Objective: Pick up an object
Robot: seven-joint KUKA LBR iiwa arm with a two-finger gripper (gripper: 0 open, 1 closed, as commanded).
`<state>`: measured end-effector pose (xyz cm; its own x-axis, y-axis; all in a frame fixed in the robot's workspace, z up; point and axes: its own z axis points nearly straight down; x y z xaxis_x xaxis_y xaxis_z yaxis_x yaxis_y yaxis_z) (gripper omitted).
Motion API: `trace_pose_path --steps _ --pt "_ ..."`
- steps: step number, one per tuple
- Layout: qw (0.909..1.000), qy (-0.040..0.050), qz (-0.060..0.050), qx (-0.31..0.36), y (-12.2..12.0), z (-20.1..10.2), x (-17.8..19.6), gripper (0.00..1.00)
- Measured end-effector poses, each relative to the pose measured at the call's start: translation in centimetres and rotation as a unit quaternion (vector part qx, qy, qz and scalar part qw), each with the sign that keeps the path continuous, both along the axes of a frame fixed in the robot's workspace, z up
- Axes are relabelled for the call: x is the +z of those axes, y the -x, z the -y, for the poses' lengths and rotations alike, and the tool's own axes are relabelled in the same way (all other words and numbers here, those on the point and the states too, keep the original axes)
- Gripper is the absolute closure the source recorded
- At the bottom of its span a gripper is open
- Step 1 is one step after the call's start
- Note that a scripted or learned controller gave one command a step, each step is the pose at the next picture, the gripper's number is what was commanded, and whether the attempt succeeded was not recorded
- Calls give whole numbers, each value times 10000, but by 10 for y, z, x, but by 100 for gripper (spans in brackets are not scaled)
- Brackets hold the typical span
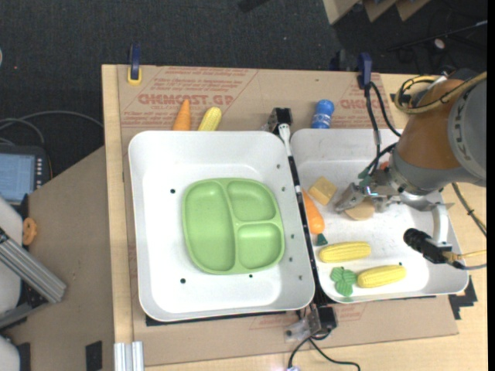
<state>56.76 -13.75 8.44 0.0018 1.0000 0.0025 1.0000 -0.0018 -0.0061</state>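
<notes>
White bins (155, 284) on cardboard-topped bench (116, 207), dark carpet (77, 22).

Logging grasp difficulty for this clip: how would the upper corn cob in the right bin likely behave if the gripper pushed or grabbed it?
The corn cob is a rounded cylinder lying on its side, so a push would probably roll it across the right bin. It looks like a glossy toy, likely light and stiff, and might slip from the fingers. The gripper sits above it, near a tan block.

One fixed camera overhead; looks down aslant on both bins (147, 207).
</notes>
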Motion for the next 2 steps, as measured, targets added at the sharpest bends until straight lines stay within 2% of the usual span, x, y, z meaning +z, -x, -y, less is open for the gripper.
trace_pose_path --steps 1,2 --pt "10000 14 36 -1 -3 1 11 100" --pt "9999 8 106 57 -61 -78 107 100"
